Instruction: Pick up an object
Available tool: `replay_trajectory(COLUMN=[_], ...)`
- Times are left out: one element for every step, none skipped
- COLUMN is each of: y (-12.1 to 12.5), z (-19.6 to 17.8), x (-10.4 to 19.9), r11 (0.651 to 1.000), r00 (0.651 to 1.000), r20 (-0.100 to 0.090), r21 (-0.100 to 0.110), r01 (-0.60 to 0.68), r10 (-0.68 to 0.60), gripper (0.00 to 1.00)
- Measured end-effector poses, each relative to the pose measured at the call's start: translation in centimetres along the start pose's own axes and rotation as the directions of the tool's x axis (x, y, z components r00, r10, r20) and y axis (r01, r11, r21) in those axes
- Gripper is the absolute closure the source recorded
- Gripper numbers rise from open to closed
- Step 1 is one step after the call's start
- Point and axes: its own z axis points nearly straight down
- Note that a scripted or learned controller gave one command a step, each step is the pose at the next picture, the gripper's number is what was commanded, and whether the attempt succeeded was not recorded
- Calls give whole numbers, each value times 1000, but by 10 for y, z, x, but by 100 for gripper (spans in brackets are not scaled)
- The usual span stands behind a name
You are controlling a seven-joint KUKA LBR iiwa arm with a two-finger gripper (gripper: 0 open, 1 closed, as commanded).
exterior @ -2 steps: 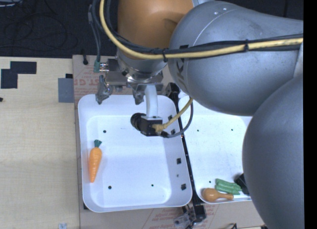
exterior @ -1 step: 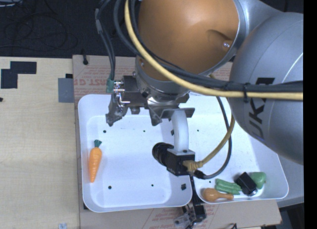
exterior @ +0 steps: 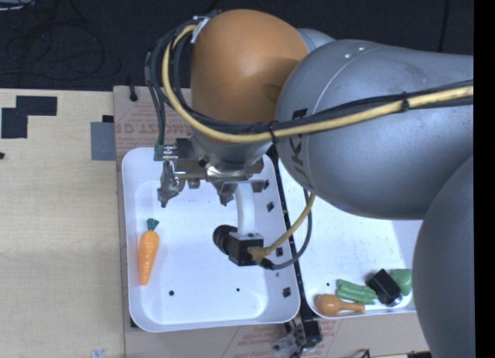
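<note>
Behind the bench you see a dark backdrop with loose cables trailing across its upper left, and below that a pale wooden bench top carrying a few dark rectangular marks near its left edge. A sheet of brown cardboard with reddish printing lies under the bins.

Looking down from the one fixed camera, you have two shallow white plastic bins side by side. The left bin holds a small orange toy carrot with a green top, lying lengthwise close to the bin's left wall, well apart from everything else in there. A few small dark dots mark the bin floor near its lower edge.

The grey arm with its big orange band comes in from the right and covers much of the upper middle of your view, with yellow and black cables looped around the wrist. Below it, the two-finger gripper hangs over the upper part of the left bin, up and to the right of the carrot and clear of it. You cannot tell from here whether it is spread or closed. Nothing visible sits in its grasp.

A black fitting on a white stalk hangs below the wrist over the middle of the left bin.

In the right bin, you find a cluster at the lower edge: a green pea-pod-like piece, a small yellow-orange pear-shaped piece just beside it, a black block, and a green rounded piece behind that.
</note>
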Motion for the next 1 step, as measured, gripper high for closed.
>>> replay_trajectory(y=[-56], z=[-11], x=[-41], r11=[1000], r00=[1000], r20=[-6], r21=[-5], r01=[0], r10=[0], gripper=[0])
